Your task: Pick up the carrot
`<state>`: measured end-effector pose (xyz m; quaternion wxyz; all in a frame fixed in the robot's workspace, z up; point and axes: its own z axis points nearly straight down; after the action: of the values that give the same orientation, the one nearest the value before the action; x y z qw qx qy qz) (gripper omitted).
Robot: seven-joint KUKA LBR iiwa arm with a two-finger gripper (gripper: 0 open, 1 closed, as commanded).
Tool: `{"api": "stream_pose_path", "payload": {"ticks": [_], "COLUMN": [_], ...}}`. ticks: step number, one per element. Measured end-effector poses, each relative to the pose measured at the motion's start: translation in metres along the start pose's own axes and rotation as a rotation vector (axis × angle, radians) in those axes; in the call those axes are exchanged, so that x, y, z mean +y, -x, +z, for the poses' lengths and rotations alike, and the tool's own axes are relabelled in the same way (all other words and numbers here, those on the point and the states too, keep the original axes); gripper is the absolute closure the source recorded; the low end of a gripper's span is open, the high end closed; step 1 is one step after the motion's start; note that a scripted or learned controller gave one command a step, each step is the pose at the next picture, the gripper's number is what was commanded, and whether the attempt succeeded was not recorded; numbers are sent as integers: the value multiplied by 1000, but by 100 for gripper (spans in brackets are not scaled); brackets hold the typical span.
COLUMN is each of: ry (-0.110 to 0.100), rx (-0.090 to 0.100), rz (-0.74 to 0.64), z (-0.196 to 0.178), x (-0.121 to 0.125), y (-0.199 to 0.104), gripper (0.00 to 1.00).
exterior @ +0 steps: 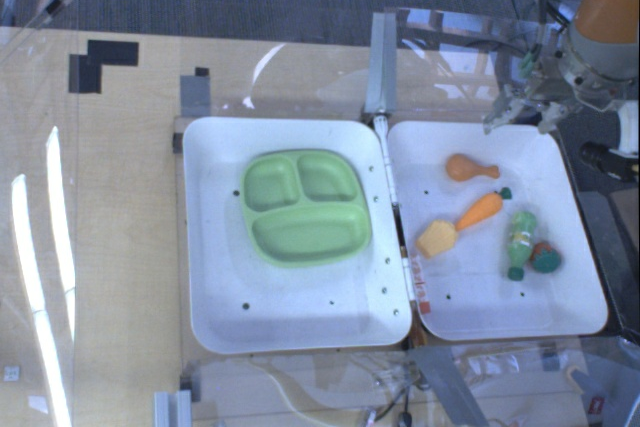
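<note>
The carrot (482,209), orange with a small green top, lies slanted in the middle of the right bin (470,305). My gripper (522,113) hangs over the bin's far right edge, well above and behind the carrot, with its fingers spread apart and nothing between them. The arm's orange band shows at the top right corner.
Around the carrot lie an orange drumstick-shaped toy (468,168), a yellow lump (437,238), a green bottle-like toy (520,242) and a small red and green piece (545,258). A green divided plate (303,207) sits in the left bin (215,295).
</note>
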<state>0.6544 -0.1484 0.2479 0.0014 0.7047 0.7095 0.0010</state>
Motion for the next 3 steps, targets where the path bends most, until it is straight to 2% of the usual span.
{"api": "stream_pose_path", "payload": {"ticks": [1,2,3], "ry": [2,9,16], "rx": [1,-5,-3], "rz": [-147,-189,-191], "z": [155,158,147], "x": [-62,-124,-121], "y": [-46,12,9], "gripper": [0,0,100]}}
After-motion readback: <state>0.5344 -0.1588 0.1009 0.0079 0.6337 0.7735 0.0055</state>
